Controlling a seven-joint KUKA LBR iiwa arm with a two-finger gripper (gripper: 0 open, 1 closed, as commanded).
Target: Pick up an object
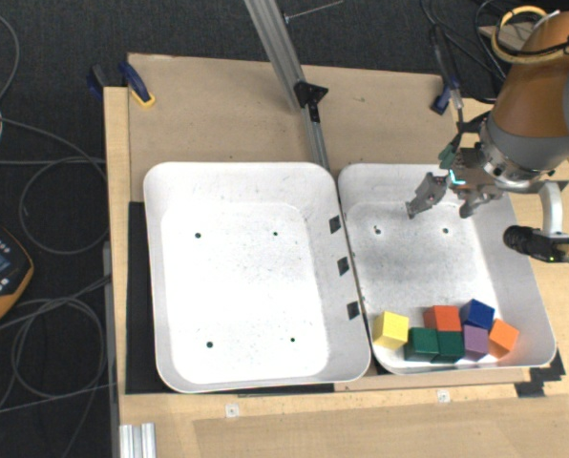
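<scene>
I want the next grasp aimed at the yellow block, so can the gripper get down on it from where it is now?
Probably yes: the yellow block sits at the cluster's left end, bare bin floor between it and the gripper.

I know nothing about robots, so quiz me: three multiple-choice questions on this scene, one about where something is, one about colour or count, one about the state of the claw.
1. Where do the blocks lie?
A. left bin, middle
B. right bin, near edge
C. on the bench outside the bins

2. What colour is the block at the left end of the cluster?
A. yellow
B. white
C. pink

3. How are the jaws?
A. shut on a block
B. apart, with nothing between them
C. resting on the left bin

Answers:
1 B, the blocks crowd the right bin's near edge.
2 A, the yellow block sits leftmost.
3 B, the gripper hangs spread above the right bin's far end.
</scene>
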